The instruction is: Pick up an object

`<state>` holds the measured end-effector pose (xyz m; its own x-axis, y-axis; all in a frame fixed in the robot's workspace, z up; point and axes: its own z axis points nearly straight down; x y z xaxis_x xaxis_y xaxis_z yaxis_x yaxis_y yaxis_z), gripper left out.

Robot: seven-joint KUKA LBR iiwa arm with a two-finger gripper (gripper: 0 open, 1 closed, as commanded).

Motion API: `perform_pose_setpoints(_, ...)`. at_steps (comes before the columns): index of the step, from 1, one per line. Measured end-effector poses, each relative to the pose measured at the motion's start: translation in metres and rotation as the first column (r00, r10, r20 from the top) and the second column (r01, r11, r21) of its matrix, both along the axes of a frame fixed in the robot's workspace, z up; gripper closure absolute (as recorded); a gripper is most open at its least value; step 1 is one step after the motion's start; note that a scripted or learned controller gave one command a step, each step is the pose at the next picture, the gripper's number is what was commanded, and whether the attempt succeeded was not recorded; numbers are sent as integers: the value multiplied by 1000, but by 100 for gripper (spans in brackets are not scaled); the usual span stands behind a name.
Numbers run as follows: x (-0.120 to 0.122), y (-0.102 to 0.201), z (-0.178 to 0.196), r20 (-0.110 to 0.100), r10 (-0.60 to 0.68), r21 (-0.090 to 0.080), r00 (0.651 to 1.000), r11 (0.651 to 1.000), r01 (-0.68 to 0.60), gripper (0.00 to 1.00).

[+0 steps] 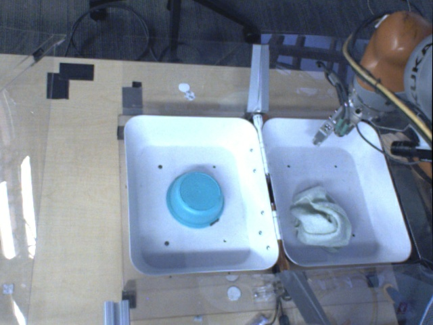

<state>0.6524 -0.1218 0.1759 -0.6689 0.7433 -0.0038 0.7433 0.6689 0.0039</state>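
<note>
A blue bowl lies upside down in the middle of the left bin. A crumpled pale cloth rests in the near half of the right bin. My gripper hangs over the far edge of the right bin, up and a little right of the cloth and well apart from it. It looks open, and nothing is between its fingers. The grey arm with its orange band comes in from the upper right.
A metal divider post stands behind the seam between the two bins. Cables trail along the right bin's right side. The wooden bench top stretches off to the left.
</note>
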Motion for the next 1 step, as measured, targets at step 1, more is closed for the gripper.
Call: perform_pose_setpoints(1, -44, -57, 55, 3, 126, -3, 992, 992, -126, 100)
